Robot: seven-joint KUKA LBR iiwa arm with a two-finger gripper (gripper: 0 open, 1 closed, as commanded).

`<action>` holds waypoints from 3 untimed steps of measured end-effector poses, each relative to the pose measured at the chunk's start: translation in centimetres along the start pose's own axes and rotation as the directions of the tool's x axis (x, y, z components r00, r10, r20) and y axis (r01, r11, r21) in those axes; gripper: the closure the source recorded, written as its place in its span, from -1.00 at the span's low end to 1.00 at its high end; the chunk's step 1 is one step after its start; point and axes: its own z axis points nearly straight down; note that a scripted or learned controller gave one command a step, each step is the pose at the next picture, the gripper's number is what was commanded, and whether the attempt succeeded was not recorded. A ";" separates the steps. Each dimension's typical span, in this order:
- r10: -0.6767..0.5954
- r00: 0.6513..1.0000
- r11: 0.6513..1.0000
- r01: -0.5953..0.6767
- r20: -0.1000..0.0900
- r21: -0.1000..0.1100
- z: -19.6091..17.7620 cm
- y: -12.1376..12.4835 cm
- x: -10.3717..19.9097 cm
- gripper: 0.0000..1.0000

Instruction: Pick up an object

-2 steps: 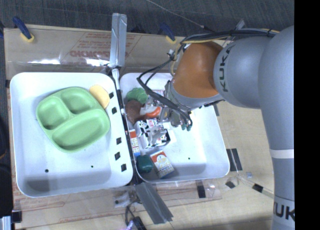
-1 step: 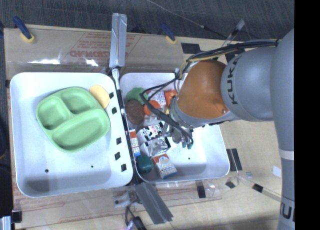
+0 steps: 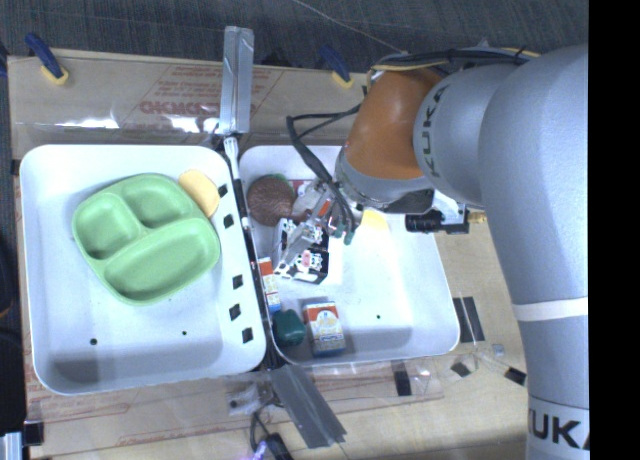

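The tool hangs low in the right bin near its far-left corner; its grip I cannot tell. Beneath it, the patterned card packet looks light, stiff and flat: pinch its edges.

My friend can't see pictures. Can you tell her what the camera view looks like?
A big grey robot arm with an orange band reaches from the right, its hand low over the right white bin, among a brown ball, a small box and other small things. The left white bin holds a green divided plate and a yellow piece.
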 end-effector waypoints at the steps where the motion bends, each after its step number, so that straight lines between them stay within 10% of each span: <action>1: 0.091 0.996 0.996 -0.091 0.017 -0.006 -0.2 -0.8 2.2 -1.00; 2: 0.339 0.941 0.941 -0.339 -0.001 0.003 0.0 -0.6 1.3 -1.00; 3: 0.596 0.803 0.803 -0.596 0.005 -0.013 -0.1 -2.7 3.2 -1.00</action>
